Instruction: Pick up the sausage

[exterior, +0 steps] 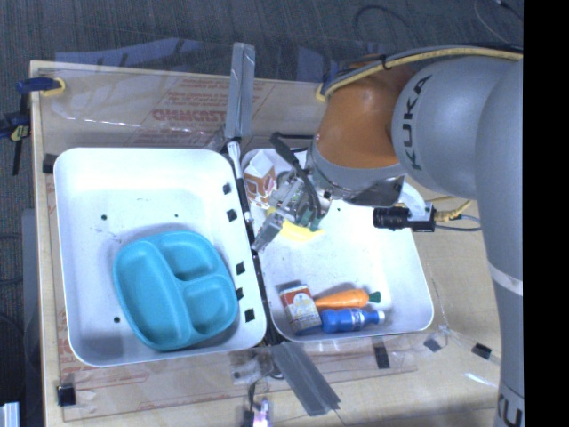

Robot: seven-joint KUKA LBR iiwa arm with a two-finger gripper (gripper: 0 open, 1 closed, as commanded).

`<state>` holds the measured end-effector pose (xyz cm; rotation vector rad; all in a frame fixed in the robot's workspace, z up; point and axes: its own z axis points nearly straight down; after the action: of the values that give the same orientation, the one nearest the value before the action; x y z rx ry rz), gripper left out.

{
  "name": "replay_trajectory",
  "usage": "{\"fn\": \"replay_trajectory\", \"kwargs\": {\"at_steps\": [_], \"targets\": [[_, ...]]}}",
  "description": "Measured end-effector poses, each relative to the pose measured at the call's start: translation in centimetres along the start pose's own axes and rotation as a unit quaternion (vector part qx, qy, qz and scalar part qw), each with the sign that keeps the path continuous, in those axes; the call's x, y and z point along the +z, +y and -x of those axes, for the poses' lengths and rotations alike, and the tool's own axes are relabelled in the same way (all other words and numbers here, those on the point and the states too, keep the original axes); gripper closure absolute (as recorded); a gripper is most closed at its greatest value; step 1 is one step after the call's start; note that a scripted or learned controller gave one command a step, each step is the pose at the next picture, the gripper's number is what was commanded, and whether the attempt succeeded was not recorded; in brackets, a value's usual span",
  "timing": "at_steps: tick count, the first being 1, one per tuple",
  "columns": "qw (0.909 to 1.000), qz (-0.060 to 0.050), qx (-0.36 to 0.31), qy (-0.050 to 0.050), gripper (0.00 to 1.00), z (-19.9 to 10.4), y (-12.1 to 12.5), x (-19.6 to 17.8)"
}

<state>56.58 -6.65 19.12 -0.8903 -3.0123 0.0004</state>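
Note:
My gripper (283, 213) hangs low over the upper left part of the right bin (404, 265), close to the divider between the bins. A reddish-brown and white item (259, 184), possibly the sausage, lies just up and left of it in the bin's top corner. Part of a yellow item (300, 230) pokes out from under the gripper. The wrist hides whatever lies directly beneath it.
A small can (300, 309), an orange carrot (342, 299) and a blue bottle (353, 318) lie along the right bin's front wall. The left bin (98, 194) holds a blue divided tray (174, 288). The arm's bulk covers the right bin's back right.

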Motion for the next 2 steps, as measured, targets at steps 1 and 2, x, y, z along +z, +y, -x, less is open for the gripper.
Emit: {"fn": "replay_trajectory", "kwargs": {"at_steps": [1, 2], "targets": [[0.9994, 0.001, -0.034, -0.001, 0.00, 0.2, 1.1, -7.8], [0.9974, -0.001, -0.071, 0.001, 0.00, -5.7, 3.8, 0.1]]}}
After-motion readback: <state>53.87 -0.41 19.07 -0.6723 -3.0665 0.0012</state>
